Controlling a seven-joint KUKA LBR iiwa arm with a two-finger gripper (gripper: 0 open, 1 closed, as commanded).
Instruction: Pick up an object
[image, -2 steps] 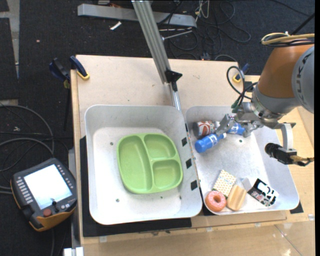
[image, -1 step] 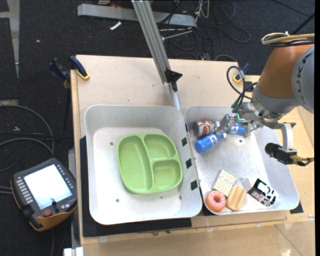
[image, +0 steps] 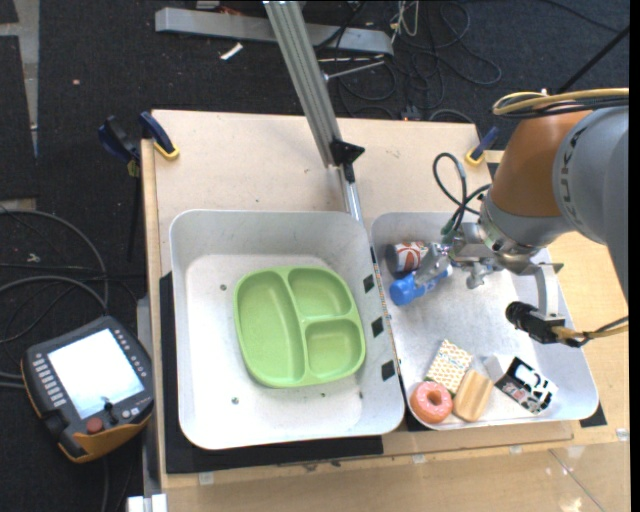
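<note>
Jaws of the grey gripper (image: 437, 268) low in the right white bin (image: 572, 345), state impossible to tell. Touching or just beside a small blue plastic object (image: 405, 290) near the left wall. Risk: nudging it against the wall, or catching the red-and-white can (image: 407, 255) alongside.

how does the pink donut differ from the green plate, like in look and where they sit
The pink donut is a small frosted ring with a hole; the green divided plate is much larger, with three compartments. The donut lies in the right bin, packed against a cracker and a bread roll; the plate sits by itself in the left bin. Both lie flat.
</note>
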